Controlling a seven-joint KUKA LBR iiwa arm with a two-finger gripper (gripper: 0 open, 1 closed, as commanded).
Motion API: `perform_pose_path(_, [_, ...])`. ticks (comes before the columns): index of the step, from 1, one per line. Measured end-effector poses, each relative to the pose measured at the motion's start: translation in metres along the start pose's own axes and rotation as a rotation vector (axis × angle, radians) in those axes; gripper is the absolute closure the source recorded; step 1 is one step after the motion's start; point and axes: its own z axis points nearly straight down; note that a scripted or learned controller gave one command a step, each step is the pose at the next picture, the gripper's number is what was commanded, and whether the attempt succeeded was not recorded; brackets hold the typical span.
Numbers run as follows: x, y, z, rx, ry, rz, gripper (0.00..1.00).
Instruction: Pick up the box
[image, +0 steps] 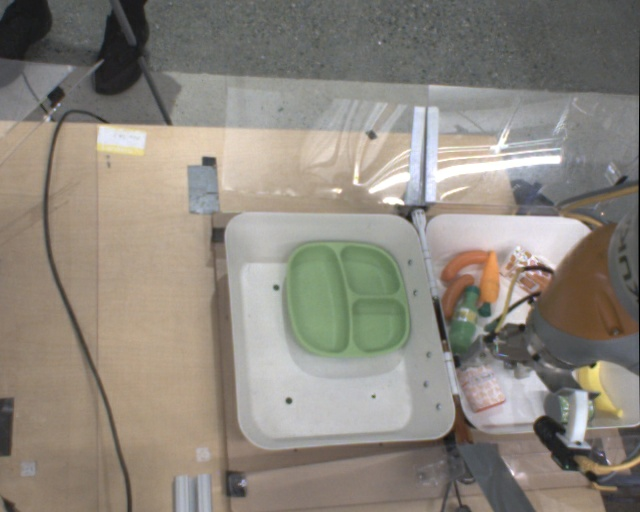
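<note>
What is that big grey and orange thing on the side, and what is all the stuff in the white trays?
That big thing is a robot arm. It reaches in from the right, and a computer program tells it how to move. The picture comes from one camera fixed above the bench, looking down at a slant.

On the wooden bench sit two shallow white bins. The left bin has a green plate with three sections. The right bin is full of small things: orange toy sausages, a green bottle, a crinkly snack packet, something yellow, and a small white and red box near the front.

The arm's job is to pick up that box. Right now the arm hangs over the right bin, and the box lies on the bin floor beside it.
</note>
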Motion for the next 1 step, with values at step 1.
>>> perform_pose_path(1, [0.0,-0.0007,0.0003,0.003,0.003,0.055,0.0])
